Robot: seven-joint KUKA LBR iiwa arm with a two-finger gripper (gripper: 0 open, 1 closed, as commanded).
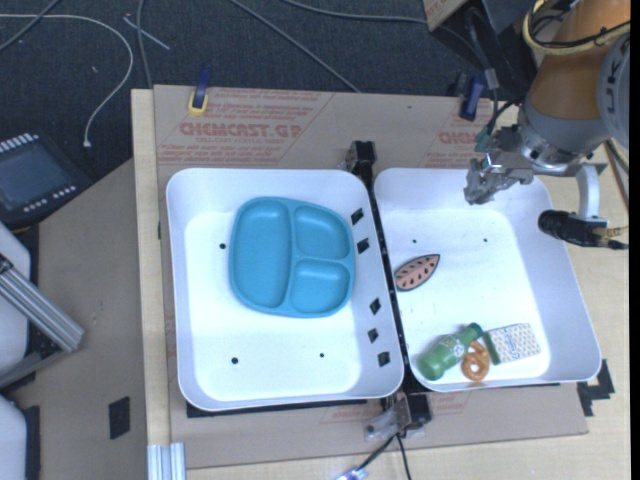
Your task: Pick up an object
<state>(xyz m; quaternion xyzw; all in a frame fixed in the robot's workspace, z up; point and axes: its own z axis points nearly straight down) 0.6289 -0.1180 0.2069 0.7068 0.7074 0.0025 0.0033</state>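
Note:
My gripper (482, 189) hangs over the far edge of the right bin (560, 268), nothing visibly between its fingers. In that bin lies a flat brown leaf-shaped piece (416, 271) near the left wall, well below and left of the gripper. At the bin's near edge sit a green bottle-like object (443, 354), an orange pretzel-shaped piece (475, 361) and a small blue-and-white patterned packet (513, 342), close together. The left bin (200, 298) holds a blue divided plate (292, 256).
A black clamped divider (372, 258) runs between the two bins. Cardboard sheeting (260, 118) lies under the bins, with clips at its far edge. Cables trail on the dark floor beyond.

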